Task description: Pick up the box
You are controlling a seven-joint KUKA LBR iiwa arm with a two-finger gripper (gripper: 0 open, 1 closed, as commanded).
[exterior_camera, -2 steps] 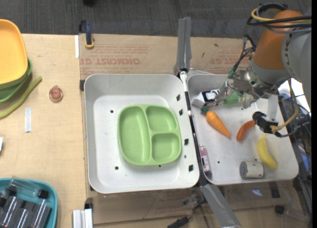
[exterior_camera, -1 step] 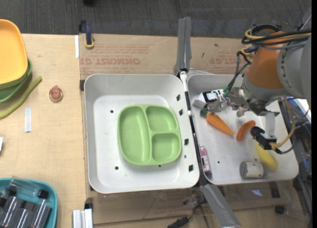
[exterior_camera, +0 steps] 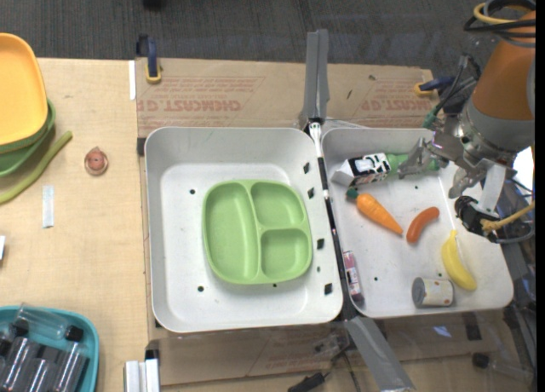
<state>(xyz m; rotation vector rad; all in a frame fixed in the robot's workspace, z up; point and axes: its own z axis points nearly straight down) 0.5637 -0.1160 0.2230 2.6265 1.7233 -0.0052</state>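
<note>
- The box [exterior_camera: 368, 166], small and black and white, is lying near the back wall of the right bin [exterior_camera: 487, 296], towards its left side, tilted a little and resting flat on the bin floor.
- Just in front of it a carrot [exterior_camera: 378, 214] is lying at a slant; a sausage [exterior_camera: 422, 223], a banana [exterior_camera: 458, 264] and a small grey can [exterior_camera: 433, 291] are sitting further off to the right and front.
- My claw [exterior_camera: 423, 158] is hanging over the back of the same bin, to the right of the box; I cannot tell from here whether it is released or clenched.
- I am judging this as the approach step: nothing is being carried.
- Next I am needing to shift left over the box, line up with its short side, and descend clear of the carrot.
- The left bin [exterior_camera: 162, 211] is holding a green divided plate [exterior_camera: 256, 230].
</note>
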